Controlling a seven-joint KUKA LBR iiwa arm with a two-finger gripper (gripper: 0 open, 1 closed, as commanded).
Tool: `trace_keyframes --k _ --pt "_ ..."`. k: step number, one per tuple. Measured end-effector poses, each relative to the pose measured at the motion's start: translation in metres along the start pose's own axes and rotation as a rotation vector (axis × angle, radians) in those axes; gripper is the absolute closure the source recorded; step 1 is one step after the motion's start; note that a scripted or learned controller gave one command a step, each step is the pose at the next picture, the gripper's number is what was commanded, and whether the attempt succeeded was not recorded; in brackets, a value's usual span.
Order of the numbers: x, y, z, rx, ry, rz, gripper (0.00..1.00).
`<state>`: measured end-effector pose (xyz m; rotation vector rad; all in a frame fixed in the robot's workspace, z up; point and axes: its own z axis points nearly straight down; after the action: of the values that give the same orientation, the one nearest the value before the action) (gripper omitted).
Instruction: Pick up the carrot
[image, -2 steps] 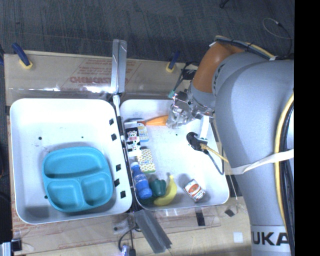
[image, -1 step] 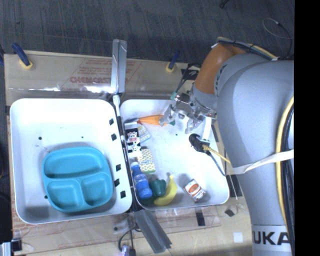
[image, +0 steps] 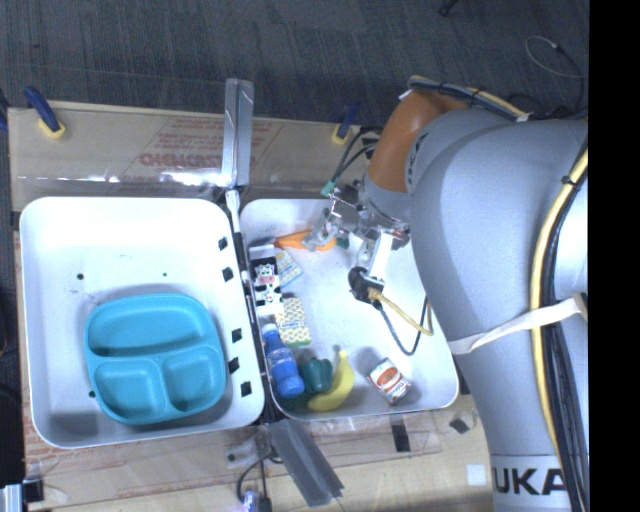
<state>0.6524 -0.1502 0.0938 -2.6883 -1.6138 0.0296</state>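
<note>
Bench (image: 130, 135): brown board surface, faint red printing along the far strip, blue clamps (image: 42, 110) at the far edge. Two shallow white bins sit directly on it, side by side and touching at a central divider. Left bin (image: 60, 240) is the larger in view; right bin (image: 425, 375) is partly covered by the arm. A grey metal bar (image: 238, 130) stands at the far end of the divider line; another grey bracket (image: 305, 460) lies at the near end, on the bench's front edge.
</note>
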Motion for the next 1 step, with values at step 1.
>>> trace_keyframes --k 1 --pt "0.0065 -0.0017 -0.0084 0.006 0.006 -0.013 1.0"
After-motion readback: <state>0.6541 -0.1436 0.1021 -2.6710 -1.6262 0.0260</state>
